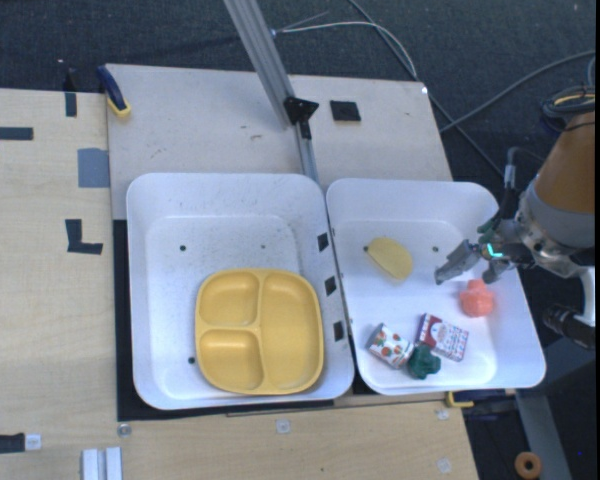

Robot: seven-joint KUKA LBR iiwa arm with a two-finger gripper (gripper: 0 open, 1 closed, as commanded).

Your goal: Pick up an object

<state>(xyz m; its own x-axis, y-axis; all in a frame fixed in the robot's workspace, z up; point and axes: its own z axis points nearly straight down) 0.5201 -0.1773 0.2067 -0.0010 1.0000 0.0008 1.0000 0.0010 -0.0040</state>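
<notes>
Far to the left of the end effector [470, 265], we see a yellow divided plate [260, 330] lying in the left bin [145, 208] on the table [40, 268]. Closer, just to its left in the right bin [400, 196], a pale yellow lump [390, 258] lies apart from the fingers. Below and left of it sit a small printed packet [387, 345], a dark green piece [423, 364] and a red-and-white carton [443, 336], close together. At the bin's right side our end effector hangs with its fingers spread apart and nothing between them. Just below and to its right a pinkish-red ball [477, 299] rests, near but not touching.
</notes>
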